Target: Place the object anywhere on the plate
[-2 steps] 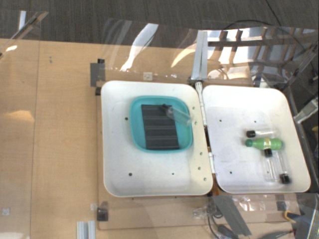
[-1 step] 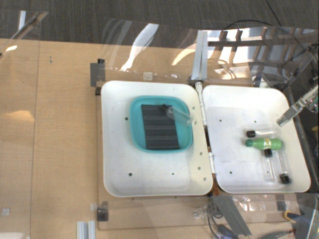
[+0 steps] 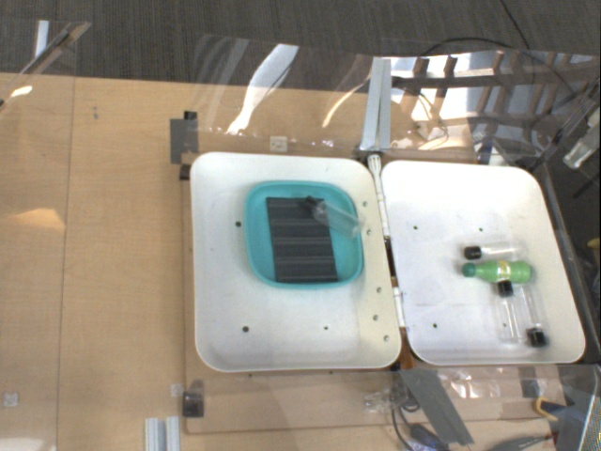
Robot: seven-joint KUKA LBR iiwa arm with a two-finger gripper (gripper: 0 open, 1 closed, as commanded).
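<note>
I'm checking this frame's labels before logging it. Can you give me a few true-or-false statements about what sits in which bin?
1. A teal plate sits in the left bin. True.
2. A dark ridged block lies on the plate. True.
3. The green bottle lies on the plate. False: it lies in the right bin.
4. A clear vial rests at the plate's upper right. True.
5. The right bin holds a single item. False: several small vials lie there.

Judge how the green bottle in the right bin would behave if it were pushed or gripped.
The green bottle lies on its side and looks round, so a nudge would probably roll it across the right bin. Its glossy surface may slip in a grip. Clear vials lie close beside it and would likely be knocked along.
</note>
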